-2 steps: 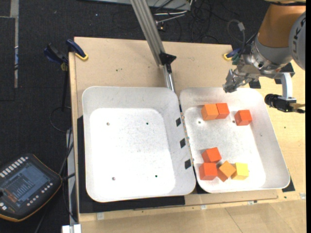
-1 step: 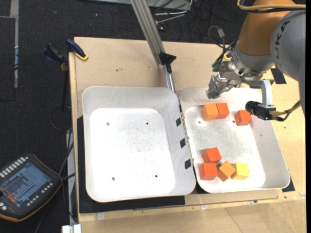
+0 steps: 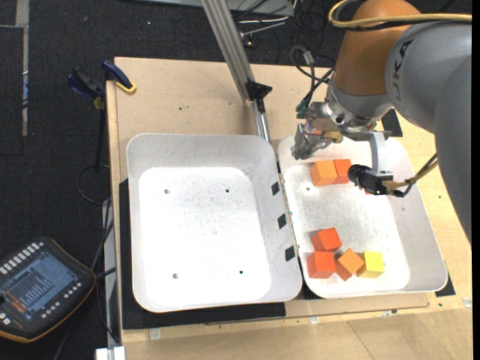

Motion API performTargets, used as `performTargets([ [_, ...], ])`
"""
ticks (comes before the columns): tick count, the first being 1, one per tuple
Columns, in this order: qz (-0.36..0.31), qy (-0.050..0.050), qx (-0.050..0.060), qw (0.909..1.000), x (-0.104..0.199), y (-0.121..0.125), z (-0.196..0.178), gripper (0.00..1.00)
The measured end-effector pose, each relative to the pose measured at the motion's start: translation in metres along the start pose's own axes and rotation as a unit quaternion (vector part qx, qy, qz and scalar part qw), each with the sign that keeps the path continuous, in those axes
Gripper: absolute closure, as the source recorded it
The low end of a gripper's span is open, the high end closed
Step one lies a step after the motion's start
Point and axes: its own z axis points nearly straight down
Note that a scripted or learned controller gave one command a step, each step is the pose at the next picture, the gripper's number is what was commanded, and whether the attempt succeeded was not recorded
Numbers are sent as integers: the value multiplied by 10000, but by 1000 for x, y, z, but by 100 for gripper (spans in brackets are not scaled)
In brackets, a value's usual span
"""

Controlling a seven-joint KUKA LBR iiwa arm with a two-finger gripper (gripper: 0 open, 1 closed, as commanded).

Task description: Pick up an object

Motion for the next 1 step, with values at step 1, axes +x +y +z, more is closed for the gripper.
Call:
performTargets([
  [1, -2, 0, 0, 10000, 56, -13, 8, 100],
])
